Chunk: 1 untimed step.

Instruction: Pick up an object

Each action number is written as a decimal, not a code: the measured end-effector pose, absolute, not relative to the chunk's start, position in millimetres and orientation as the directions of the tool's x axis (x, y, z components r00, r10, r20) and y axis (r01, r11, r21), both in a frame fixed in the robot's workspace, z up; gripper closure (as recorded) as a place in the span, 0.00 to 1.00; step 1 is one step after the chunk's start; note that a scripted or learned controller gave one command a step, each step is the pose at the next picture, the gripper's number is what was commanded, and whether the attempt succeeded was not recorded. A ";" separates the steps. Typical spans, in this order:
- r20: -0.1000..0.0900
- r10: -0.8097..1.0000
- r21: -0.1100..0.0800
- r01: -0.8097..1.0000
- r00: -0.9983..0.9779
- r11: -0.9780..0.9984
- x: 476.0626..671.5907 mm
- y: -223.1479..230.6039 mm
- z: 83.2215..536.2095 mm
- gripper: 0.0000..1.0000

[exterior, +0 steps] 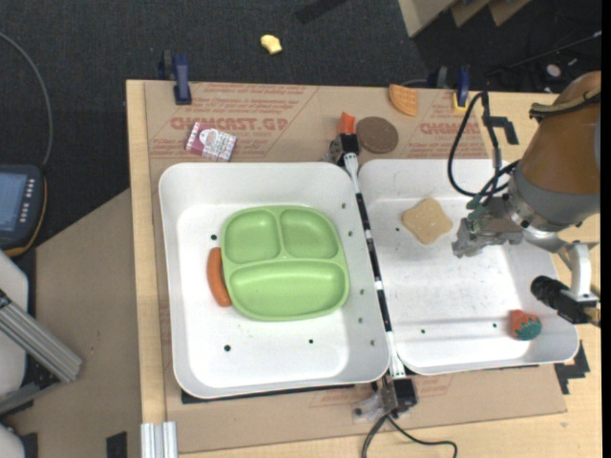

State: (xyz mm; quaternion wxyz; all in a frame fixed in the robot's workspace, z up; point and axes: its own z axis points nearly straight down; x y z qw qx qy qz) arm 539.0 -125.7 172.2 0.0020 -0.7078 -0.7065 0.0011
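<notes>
In the right bin [449, 337] a tan, bread-like piece [427, 220] lies near the back left. A small teal and orange object [524, 325] rests by that bin's front right corner. My gripper [469, 239] hangs low over the right bin, just to the right of the tan piece, and nothing visible is held in it. The left bin [191, 332] holds a green divided plate [284, 261], with an orange sausage-shaped item [218, 277] lying along the plate's left edge.
Behind the bins, on the cardboard, lie a brown disc [378, 135], an orange wedge [404, 99] and a pink-and-white packet [210, 141]. Blue clamps [179, 76] grip the board's back edge. The grey and orange arm [563, 175] covers the right bin's far right side.
</notes>
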 end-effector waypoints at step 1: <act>-0.006 1.000 0.008 1.000 0.004 -0.004 567.5 -190.4 205.3 1.00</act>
